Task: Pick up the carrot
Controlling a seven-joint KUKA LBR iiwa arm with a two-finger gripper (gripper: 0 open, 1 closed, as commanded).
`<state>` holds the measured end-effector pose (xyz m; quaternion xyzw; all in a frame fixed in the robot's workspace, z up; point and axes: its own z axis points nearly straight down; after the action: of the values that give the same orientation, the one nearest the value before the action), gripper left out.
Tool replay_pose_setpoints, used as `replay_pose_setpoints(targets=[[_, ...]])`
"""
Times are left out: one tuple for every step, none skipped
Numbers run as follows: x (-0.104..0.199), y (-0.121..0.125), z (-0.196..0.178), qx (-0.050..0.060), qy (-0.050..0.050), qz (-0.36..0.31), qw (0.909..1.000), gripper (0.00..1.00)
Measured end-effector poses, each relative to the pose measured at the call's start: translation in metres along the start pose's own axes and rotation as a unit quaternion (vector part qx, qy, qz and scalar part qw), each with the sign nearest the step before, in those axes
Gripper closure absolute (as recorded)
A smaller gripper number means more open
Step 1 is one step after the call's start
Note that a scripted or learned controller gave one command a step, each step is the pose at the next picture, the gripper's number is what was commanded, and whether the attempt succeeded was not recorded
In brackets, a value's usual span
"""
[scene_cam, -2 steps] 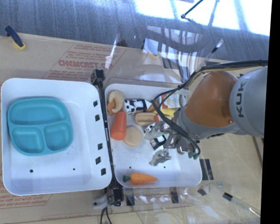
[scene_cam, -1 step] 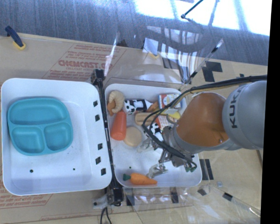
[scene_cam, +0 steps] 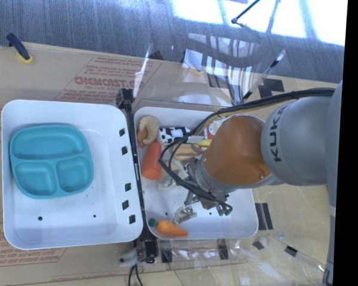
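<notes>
Two white bins point(scene_cam: 9, 178) on a cardboard-covered bench point(scene_cam: 99, 75); gripper point(scene_cam: 186, 213) state unclear above carrot point(scene_cam: 170, 229).

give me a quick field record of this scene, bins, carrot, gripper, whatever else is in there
left bin: holds a blue divided plate
right bin: holds the carrot, an orange-red cylinder, a black-and-white toy and a tan ring-shaped item
carrot: lying flat at the near edge of the right bin, green end toward the left bin
gripper: low in the right bin, just above-right of the carrot, nothing seen between its fingers
arm: reaches in over the right bin
</notes>
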<state>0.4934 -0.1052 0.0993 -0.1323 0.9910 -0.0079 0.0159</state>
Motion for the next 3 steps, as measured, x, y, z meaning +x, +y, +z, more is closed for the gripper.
replay_pose_setpoints(targets=[[0.008, -0.059, -0.056, -0.007, 0.013, 0.076, 0.9970, 0.00], [0.012, -0.065, 0.009, -0.008, 0.015, 0.117, 0.9930, 0.00], [0.009, -0.064, -0.002, -0.007, 0.013, 0.113, 0.9935, 1.00]])
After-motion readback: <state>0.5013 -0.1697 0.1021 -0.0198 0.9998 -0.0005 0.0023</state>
